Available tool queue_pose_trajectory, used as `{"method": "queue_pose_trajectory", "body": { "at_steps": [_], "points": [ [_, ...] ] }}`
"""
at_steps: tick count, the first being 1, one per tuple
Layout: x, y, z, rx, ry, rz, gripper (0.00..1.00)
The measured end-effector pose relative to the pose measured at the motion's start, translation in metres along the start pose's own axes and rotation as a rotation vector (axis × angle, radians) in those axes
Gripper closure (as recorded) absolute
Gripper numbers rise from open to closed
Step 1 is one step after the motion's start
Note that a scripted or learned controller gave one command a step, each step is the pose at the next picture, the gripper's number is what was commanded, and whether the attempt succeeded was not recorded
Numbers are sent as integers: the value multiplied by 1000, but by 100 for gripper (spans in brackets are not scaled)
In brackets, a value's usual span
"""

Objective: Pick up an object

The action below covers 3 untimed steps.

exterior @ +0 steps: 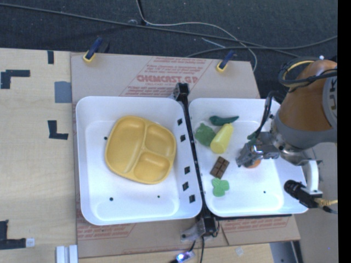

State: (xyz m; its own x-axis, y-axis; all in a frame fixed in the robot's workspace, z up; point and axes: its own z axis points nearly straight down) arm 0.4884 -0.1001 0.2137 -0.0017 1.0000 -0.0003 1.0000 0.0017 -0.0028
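The hand (249, 156) is low in the right bin (274, 201), in the middle of its right half, and something small and orange shows just under it. Whether it is open or closed on that thing I cannot tell, so nothing can be counted as held.

The likely things to pick lie in a loose cluster on the left side of that bin, by the divider between the bins: a yellow corn cob (221, 138) lying at a slant, a dark green pepper (224, 119) just beyond it, a green leafy piece (205, 134) touching the cob's left side, a brown chocolate bar (220, 167) nearer, and a small green piece (220, 187) nearest. They are close together, so a grasp there risks nudging neighbours.

The left bin (88, 163) holds a yellow divided plate (140, 149). The near right floor of the right bin is bare, giving room to move.
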Motion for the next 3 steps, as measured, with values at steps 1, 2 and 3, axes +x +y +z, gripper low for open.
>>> {"method": "queue_pose_trajectory", "body": {
  "at_steps": [1, 2, 3],
  "points": [
    [48, 10, -6, 4, 2, -5, 100],
    [102, 26, -13, 3, 1, -7, 100],
    [158, 52, -4, 4, 0, -7, 100]
  ]
}}
